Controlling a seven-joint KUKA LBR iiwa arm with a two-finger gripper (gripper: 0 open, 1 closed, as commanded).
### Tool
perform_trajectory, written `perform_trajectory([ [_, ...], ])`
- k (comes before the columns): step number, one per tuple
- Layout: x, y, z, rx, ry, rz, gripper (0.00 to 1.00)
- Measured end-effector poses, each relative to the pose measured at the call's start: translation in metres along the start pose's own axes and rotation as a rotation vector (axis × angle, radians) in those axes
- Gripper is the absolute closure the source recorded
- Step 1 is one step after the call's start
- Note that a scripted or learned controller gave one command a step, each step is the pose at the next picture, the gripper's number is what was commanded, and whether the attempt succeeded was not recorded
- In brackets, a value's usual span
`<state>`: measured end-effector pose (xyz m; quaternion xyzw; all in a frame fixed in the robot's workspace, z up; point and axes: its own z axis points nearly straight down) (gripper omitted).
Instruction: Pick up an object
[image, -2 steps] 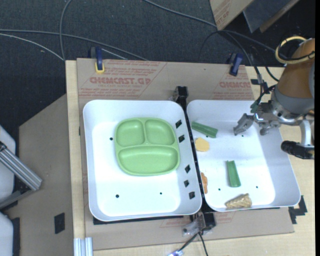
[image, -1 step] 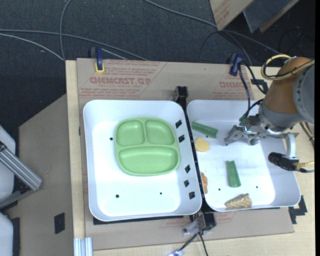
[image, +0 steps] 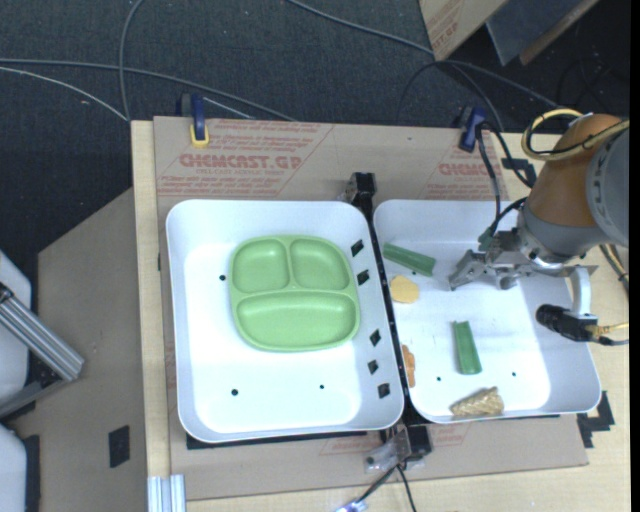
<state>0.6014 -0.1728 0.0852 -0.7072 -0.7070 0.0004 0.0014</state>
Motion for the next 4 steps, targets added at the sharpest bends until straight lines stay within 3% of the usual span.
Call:
perform_trajectory([
  [1, 0.000, 0.001, -0.012, -0.003, 0.000, 0.000, 1.00],
  [3, -0.019, 0.005, -0.129, -0.011, -0.004, 0.000, 1.00],
  [4, -0.019, 0.006, -0.153, -0.007, -0.002, -0.001, 1.00],
])
